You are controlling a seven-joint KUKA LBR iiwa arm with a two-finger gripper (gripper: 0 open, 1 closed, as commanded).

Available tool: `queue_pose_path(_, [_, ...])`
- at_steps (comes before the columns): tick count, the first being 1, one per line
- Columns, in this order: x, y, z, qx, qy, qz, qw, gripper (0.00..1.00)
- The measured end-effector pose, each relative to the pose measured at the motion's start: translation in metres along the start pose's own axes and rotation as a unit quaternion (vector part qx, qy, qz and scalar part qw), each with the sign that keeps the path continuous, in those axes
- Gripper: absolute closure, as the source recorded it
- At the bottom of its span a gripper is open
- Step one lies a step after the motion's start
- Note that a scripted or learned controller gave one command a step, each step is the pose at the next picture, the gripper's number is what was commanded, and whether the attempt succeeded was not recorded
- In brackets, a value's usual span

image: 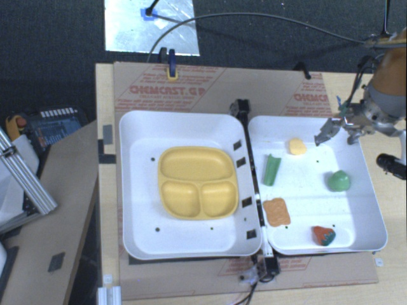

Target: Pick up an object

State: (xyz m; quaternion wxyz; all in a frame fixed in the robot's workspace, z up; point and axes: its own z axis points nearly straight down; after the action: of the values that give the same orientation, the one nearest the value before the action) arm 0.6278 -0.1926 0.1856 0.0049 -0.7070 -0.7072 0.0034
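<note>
While the gripper (337, 131) hung over the far right part of the right bin (375, 230), its two fingers stood apart with nothing between them. Five small objects lay on that bin's floor. Closest to the gripper was a pale yellow lump (297, 147), rounded and chunky, just to the left of the fingertips and slightly nearer. A green stick-shaped piece (271, 169) lay farther left, close to the divider between the bins, with its long side running near to far. A round green ball-like object (339, 181) sat nearer than the gripper, almost straight below it in the view. An orange, waffle-textured flat piece (276, 211) rested near the bin's left edge, and a red-orange object with a teal patch (323, 235) lay at the near side. All five were apart from the gripper. In the left bin (137, 170) sat a yellow divided tray (196, 182).
</note>
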Motion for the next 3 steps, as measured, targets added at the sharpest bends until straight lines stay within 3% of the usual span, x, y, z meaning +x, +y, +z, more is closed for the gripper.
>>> queue_pose_path(1, [0.001,0.003,-0.009,-0.007,-0.001,-0.001,1.0000,0.00])
queue_pose_path(3, [0.009,-0.002,0.094,-0.006,-0.001,-0.001,1.0000,0.00])
